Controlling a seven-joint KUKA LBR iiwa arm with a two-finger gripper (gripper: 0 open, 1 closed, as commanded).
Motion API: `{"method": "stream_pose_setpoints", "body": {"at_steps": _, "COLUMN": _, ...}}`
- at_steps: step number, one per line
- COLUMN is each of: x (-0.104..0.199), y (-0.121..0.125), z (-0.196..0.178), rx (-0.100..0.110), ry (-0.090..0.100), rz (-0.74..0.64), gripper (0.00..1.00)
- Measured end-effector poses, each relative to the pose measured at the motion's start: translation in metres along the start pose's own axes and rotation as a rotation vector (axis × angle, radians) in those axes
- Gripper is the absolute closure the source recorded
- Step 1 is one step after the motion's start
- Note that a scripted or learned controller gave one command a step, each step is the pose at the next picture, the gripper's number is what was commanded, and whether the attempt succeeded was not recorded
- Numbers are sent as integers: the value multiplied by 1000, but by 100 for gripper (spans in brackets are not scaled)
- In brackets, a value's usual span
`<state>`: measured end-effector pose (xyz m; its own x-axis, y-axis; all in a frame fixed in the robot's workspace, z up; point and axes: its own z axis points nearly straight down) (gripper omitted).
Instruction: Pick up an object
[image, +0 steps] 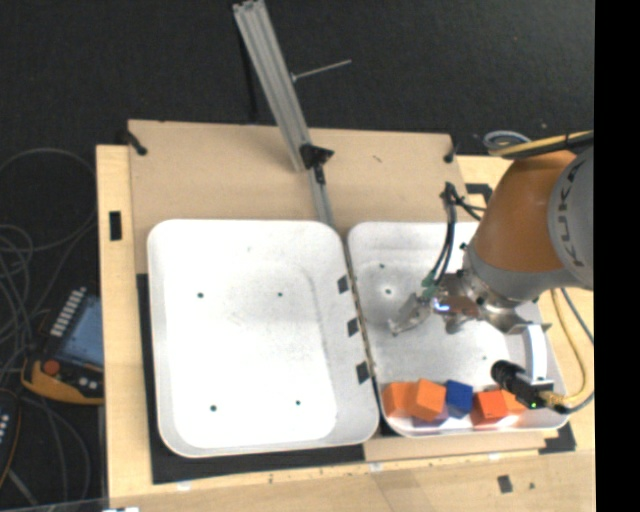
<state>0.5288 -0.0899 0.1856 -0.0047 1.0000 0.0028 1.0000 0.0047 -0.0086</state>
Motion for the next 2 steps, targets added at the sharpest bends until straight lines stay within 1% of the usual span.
{"method": "stream_pose_setpoints", "body": {"at_steps": 1, "x": -31, "y": 55, "z": 64, "rx": -9, "ry": -5, "rz": 6, "gripper": 0}}
{"method": "stream_pose_setpoints", "body": {"at_steps": 2, "x": 6, "y": 46, "z": -4, "rx": -16, "ry": -3, "rz": -1, "gripper": 0}}
